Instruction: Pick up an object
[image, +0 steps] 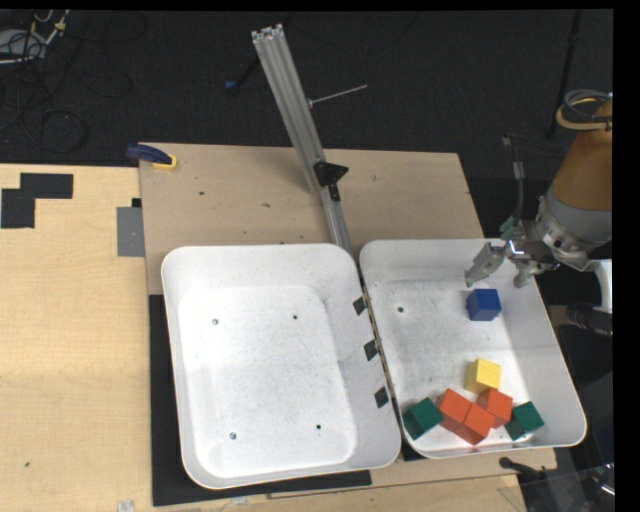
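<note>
Over the right-hand bin (560, 350), our pincer (505, 262) hangs with its fingers spread apart and nothing between them, the grey arm (580, 205) reaching in from behind it. Just below the pincer and apart from it sits a blue cube (483, 304), alone on the bin floor and the nearest candidate for a pick. Well beyond it, toward the bin's near corner, lies a cluster: a yellow cube (487, 374), orange blocks (472, 412) pressed together, and two green blocks (422, 416) flanking them. Off to the pincer's far side across the divider is the left-hand bin (200, 290), both bins resting on the wooden worktop (250, 200). We judge this to be the approach step, before any grasp. The next move, as we read it, calls for us to centre the open fingers over the blue cube, drop until they straddle it, then close and lift; a small misalignment could nudge the cube aside instead.
</note>
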